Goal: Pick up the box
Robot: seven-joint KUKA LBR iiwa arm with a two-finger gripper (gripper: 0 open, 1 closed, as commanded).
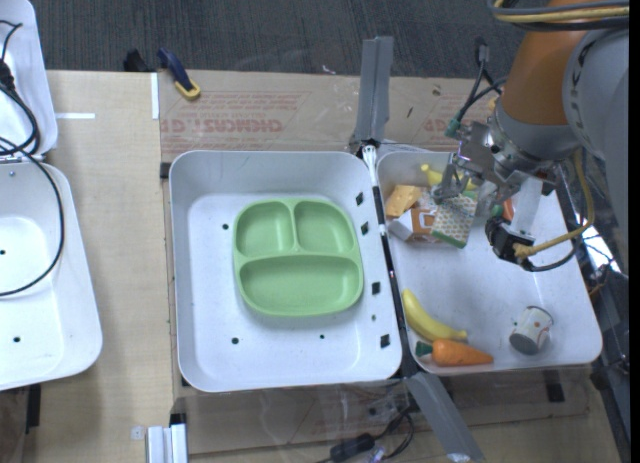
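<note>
Robotics lab (KUKA arm (560,61), white bins (200,351))

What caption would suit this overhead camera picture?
Robot arm's gripper poised over a small box in the right bin; green divided plate in the left.

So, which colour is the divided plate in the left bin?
The plate is light green, plain, with three compartments; the camera view shows it clearly.
</note>
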